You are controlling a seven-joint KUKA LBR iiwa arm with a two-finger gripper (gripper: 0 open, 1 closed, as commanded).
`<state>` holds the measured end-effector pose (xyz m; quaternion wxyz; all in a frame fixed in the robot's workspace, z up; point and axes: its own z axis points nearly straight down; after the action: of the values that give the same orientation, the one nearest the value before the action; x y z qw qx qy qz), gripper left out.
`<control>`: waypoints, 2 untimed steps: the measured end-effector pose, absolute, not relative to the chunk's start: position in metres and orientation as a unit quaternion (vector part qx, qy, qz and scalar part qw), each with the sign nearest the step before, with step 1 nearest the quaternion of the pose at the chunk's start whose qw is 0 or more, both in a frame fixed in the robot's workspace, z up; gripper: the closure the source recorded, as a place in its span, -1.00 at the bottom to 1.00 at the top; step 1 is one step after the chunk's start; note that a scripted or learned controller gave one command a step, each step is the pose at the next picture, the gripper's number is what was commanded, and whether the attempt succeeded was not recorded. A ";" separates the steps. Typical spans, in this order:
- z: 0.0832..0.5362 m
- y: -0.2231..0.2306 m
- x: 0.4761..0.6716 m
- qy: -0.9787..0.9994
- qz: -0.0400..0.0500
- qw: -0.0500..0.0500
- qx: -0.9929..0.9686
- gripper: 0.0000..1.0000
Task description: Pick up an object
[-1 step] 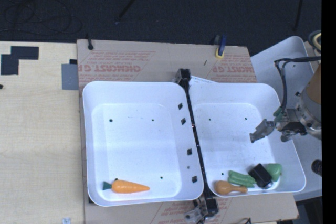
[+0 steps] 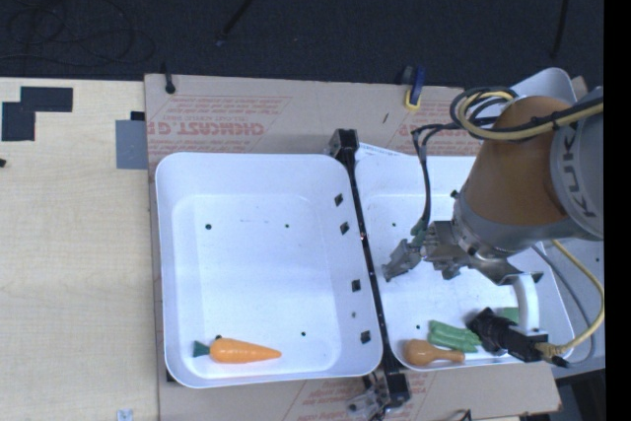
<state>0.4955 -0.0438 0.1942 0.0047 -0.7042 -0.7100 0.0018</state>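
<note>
An orange toy carrot (image 2: 243, 351) with a green top lies near the front edge of the left bin (image 2: 187, 212). In the right bin (image 2: 394, 325), a green pod-shaped toy (image 2: 453, 335) and a tan pear-shaped toy (image 2: 431, 353) lie together at the front. My gripper (image 2: 402, 261) hangs over the left part of the right bin, behind and to the left of those two toys. Nothing is visibly held in it.
A black divider rail (image 2: 358, 251) runs between the two bins. The arm's bulky grey and orange wrist (image 2: 518, 182) covers the right half of the right bin. Brown cardboard (image 2: 246, 113) lies under the bins, and a blue clamp (image 2: 414, 86) sits at its back edge.
</note>
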 end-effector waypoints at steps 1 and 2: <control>0.186 0.054 0.540 -0.710 0.000 0.001 -0.704 -1.00; 0.187 -0.054 0.554 -0.704 0.002 -0.001 -0.711 -1.00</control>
<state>0.5536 -0.0538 0.1873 -0.0008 -0.7105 -0.7037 0.0024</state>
